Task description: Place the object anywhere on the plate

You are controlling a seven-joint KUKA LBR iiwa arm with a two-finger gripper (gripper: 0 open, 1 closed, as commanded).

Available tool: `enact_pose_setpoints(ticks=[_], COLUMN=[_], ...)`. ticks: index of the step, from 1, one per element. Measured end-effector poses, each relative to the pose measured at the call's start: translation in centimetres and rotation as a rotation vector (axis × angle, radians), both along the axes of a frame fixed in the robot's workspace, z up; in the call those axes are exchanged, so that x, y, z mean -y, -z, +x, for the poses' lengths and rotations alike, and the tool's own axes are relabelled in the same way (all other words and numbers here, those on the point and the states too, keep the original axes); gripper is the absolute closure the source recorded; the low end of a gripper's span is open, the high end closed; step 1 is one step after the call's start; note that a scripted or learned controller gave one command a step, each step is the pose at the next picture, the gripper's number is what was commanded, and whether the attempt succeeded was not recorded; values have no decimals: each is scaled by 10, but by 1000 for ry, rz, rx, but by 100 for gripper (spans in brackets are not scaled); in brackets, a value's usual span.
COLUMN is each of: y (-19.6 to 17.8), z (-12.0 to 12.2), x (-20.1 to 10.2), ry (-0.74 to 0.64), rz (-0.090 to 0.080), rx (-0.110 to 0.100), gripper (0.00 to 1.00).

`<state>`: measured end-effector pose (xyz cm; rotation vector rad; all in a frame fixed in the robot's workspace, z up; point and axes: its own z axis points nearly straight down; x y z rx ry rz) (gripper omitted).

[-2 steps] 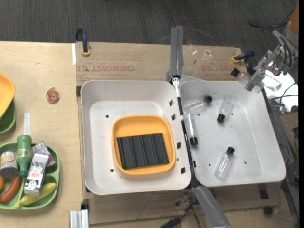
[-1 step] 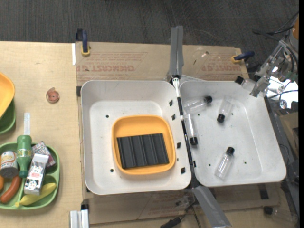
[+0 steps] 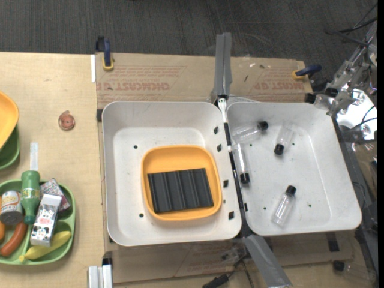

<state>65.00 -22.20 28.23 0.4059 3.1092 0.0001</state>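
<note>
so the gripper [image 3: 343, 95] was parked up at the far right corner of the right bin [image 3: 336, 218], half lost in a tangle of metal bits and cables; honestly couldn't tell if it was open or closed from that angle, too cluttered

the plate [image 3: 157, 161], an orange squarish one, sat in the middle of the left bin [image 3: 120, 221], well away from the gripper and off to its left in the view; a dark ribbed slab [image 3: 181, 190] lay flat on that plate, pretty much centred, taking up most of the plate's floor, nowhere near the gripper

closer to the gripper, the right bin had four little clear vials with black caps scattered about; one vial [image 3: 249, 130] lay near the bin's back left corner; another [image 3: 282, 141] was just beside it, nearer the gripper; a third [image 3: 239, 161] lay along the wall next to the left bin; the fourth [image 3: 282, 204] was toward the front edge, apart from the rest

way over on the far side from the gripper, the desk [image 3: 54, 77] had a green tray [image 3: 67, 233] of toy food and a small pink round thing [image 3: 67, 120]
</note>
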Motion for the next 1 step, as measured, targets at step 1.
enact_pose_setpoints(ticks=[1], y=[-67], z=[2], x=[0], ry=[-254], rz=[-1], rx=[0], gripper=[100])
